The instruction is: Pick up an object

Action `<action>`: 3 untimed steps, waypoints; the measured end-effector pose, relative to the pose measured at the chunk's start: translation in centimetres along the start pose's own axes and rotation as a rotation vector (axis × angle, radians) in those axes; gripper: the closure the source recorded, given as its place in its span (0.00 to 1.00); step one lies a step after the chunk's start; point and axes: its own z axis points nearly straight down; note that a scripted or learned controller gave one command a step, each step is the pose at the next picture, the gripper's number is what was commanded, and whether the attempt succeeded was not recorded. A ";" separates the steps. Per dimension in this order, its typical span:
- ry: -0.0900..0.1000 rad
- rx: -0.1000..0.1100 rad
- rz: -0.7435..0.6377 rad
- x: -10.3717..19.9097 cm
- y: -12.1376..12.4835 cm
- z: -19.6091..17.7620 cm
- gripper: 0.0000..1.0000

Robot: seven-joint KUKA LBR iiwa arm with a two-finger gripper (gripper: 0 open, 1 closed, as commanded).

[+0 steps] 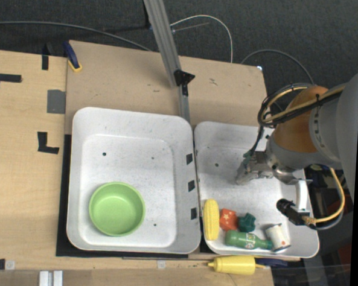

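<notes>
The pincer point(248, 174) hangs low over the bare upper part of the right bin point(221, 148), right of centre in the frame, at the end of the grey arm point(316, 132) with its orange band. Its tip is a small grey blur against the white floor, and I cannot tell whether it is spread or closed; nothing is visibly caught in it.

The things to be picked lie below it in the frame, bunched along the bin's lower edge and well apart from the tip. Nearest, down and to the left, is a yellow corn cob point(210, 219), its long axis running nearly up and down the frame beside the bin's left wall. Just right of it sit a small red-orange piece point(227, 218) and a dark green piece point(247, 221). Under those lies a green bottle point(245, 239), long axis across the frame, and to its right a white cup point(277, 235) on its side.

As I judge it, the coming move is a shift toward the bottom of the frame, then a descent.

Farther out, the left bin point(131, 130) holds a green bowl point(117, 209) in its lower left. A yellow bottle point(234, 265) lies on the table point(110, 81) just below the right bin.
</notes>
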 end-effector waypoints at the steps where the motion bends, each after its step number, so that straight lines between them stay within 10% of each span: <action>1: -0.002 -0.005 0.002 -0.8 -0.5 -5.7 1.00; 3: 0.001 -0.001 -0.005 4.1 -0.5 -11.7 1.00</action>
